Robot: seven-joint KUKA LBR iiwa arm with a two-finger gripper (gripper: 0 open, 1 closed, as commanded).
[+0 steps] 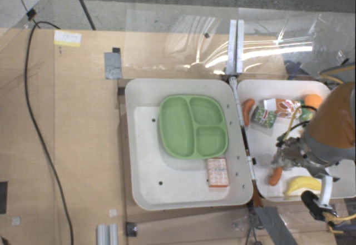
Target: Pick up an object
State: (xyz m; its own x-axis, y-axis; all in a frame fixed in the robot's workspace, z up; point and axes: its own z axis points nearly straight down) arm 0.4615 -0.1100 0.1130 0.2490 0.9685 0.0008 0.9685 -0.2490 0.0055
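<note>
Camera view from above takes in both white bins side by side on the wooden bench. Farthest left of the fingers, the left bin (139,144) carries a green divided plate (193,126) with three compartments. Just below the plate's lower right corner lies a small red-and-white carton (217,172), flat on the bin floor.

Past the divider, in the right bin (257,144), an orange sausage-shaped piece (248,111) lies against the left wall, above and left of the fingers. Beside it a green-labelled can (263,118) rests on its side, and a red-and-white packet (286,107) sits next to it. An orange ball (314,100) lies further right near the upper wall.

The gripper (285,156) hangs low over the bin floor, its wrist wrapped in cables. Whether its fingers are spread or closed cannot be told from this angle. A small orange carrot-like piece (275,176) lies just below and slightly left of the fingers, close by but not visibly between them. A yellow banana (303,185) lies below and right of them.
</note>
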